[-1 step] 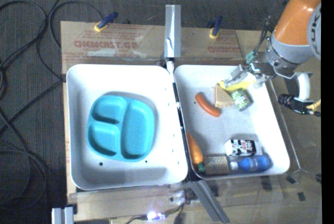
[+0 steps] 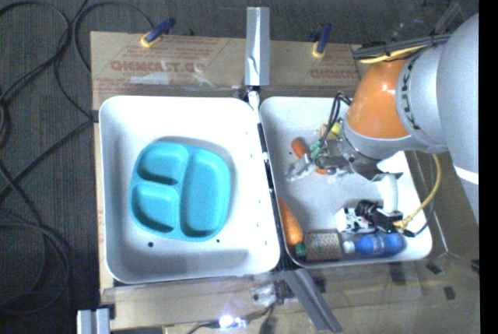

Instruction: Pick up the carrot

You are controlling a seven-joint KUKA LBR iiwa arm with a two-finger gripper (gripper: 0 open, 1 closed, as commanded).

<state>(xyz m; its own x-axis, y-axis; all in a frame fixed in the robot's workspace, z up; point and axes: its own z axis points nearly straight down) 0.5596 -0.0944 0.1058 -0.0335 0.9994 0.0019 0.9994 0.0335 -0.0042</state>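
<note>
Lying along the left wall of the right bin, the carrot points its thin end up the view and its thick end toward the near corner. It is well apart from the gripper, which hangs over the upper middle of that bin. Whether the gripper is spread or pressed together cannot be told at this slant. Just above the gripper sits a small orange piece, near it but not visibly held. At the carrot's thick end a grey-brown block lies close against it, and a blue bottle lies on its side beyond that along the near wall. The left bin holds a blue divided plate. Both bins rest on a cardboard sheet printed with faded reddish lettering too blurred to read, pinned at its far edge by two clamps. The arm's orange band bears dark letters, of which KU can be made out.
</note>
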